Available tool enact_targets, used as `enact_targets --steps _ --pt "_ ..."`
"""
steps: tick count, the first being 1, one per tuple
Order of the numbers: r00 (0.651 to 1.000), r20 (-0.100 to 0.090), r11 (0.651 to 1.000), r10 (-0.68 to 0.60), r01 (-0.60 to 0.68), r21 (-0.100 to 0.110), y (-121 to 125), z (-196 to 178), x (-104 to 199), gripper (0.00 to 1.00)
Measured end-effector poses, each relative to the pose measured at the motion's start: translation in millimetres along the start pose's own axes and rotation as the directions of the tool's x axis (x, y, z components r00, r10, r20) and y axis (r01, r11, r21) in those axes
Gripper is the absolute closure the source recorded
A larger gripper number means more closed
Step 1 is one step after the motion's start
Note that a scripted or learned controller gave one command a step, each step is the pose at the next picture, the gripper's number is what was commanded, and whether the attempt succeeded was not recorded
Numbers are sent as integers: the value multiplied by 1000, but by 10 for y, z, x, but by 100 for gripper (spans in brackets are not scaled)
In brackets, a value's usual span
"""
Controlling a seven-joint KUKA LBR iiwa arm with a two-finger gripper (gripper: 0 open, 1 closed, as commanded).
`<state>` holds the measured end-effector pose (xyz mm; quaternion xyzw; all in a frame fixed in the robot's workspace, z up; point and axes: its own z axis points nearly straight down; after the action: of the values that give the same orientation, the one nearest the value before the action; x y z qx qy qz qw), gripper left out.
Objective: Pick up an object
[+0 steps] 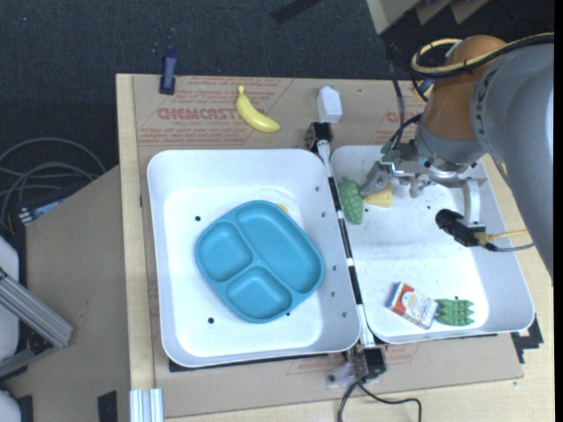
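Note:
My gripper [388, 179] hangs low over the far left part of the right bin [501, 275], below the orange band of the arm. Just under and left of it lie a yellow wedge [380, 199] and a green bumpy object [352, 201] against the bin's left wall. The gripper's tip is right above the wedge; whether it touches is unclear. A small red and white box [412, 304] and a green leafy toy [455, 310] rest near the bin's front edge.
The left bin [176, 178] holds a blue divided plate [256, 259]. On the bench behind the bins lie a yellow banana [255, 112], a white block [329, 104] and a small blue item [168, 70]. A cable runs by the gripper's right side.

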<state>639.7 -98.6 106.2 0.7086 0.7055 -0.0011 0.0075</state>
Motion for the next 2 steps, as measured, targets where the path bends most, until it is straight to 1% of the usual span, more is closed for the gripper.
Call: enact_targets --steps 1,2 --pt "1000 5 1000 1 -1 1 124 182 -29 0" --pt "1000 -3 1000 -1 1 -4 142 74 18 100"
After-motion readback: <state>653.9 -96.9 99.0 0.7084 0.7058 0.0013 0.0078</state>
